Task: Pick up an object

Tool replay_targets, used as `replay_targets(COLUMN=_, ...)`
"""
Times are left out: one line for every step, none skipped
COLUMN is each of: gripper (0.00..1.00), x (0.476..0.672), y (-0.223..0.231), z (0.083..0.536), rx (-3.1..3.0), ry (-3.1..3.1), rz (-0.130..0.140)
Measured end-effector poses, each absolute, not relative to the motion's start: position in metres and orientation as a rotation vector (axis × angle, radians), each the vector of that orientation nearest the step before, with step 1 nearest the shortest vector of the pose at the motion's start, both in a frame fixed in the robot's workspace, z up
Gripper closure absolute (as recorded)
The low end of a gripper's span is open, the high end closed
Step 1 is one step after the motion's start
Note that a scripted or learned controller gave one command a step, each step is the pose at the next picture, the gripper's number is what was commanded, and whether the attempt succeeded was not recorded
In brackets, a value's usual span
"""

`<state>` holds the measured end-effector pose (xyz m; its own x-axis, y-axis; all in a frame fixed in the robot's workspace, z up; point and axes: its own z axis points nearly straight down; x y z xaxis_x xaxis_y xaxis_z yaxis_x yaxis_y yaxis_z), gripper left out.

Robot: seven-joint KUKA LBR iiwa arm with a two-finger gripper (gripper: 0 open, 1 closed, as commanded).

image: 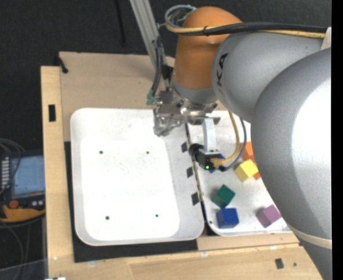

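My gripper (163,123) hangs over the far right corner of the left white bin (125,179), under the orange wrist band. I see no object in it. The loose blocks lie in the right bin (244,231): a yellow block (247,170), a green block (223,195), a blue block (227,217) and a purple block (268,215). An orange piece (248,150) peeks out beside the arm. The grey arm covers most of the right bin.
A wooden bench (101,80) surrounds both bins. The ridge between the bins (195,185) carries black marks. A handheld pendant with a screen (23,185) lies off the bench at the left. A metal rod (143,16) slants up behind the gripper.
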<state>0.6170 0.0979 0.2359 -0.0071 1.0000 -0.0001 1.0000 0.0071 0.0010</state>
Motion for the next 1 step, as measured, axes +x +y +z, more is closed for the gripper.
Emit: replay_targets(gripper=0.0, x=0.617, y=0.0938, z=0.2369, rx=2.215, ry=2.225, rz=-0.002)
